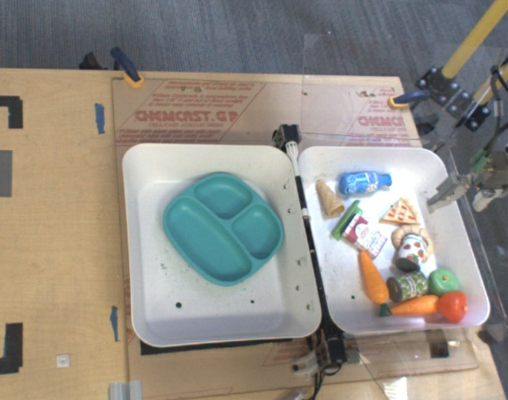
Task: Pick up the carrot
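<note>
Bench: cardboard-topped, two white bins side by side.
Left bin [146, 248]: teal divided plate [223, 227], bare floor around it.
Right bin [337, 298]: crowded; carrot [371, 278] near front, beside a green can [406, 287].
Gripper [466, 188]: at right rim, finger state unclear.

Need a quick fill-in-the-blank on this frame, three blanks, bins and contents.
1. The teal divided plate lies in the ____ bin.
2. The blue bottle lies in the ____ bin.
3. The plate has ____ compartments.
4. The green apple sits beside a ____ tomato.

Missing words: left; right; three; red
</note>
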Available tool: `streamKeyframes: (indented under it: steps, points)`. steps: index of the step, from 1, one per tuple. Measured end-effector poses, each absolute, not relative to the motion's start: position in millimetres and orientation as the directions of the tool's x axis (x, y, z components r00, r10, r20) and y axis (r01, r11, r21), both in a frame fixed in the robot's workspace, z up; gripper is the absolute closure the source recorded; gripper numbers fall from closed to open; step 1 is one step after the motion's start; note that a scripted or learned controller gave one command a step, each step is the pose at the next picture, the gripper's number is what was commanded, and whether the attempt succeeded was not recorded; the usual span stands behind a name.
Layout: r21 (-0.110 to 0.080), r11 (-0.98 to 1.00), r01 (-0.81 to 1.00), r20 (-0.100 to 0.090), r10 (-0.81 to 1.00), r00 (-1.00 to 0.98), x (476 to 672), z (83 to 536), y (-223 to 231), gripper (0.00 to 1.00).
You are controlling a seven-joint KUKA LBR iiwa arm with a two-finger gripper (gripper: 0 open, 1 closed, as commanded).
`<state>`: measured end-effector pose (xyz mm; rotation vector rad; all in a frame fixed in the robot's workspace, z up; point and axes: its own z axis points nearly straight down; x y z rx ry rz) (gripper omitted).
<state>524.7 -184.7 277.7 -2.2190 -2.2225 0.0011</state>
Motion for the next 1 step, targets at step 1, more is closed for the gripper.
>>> streamKeyframes:
  steps: [1]
  points:
    - [0.003, 0.064, 0.998, -0.004, 0.998, -0.064, 486.5, 139.1, -143.0, 0.0]
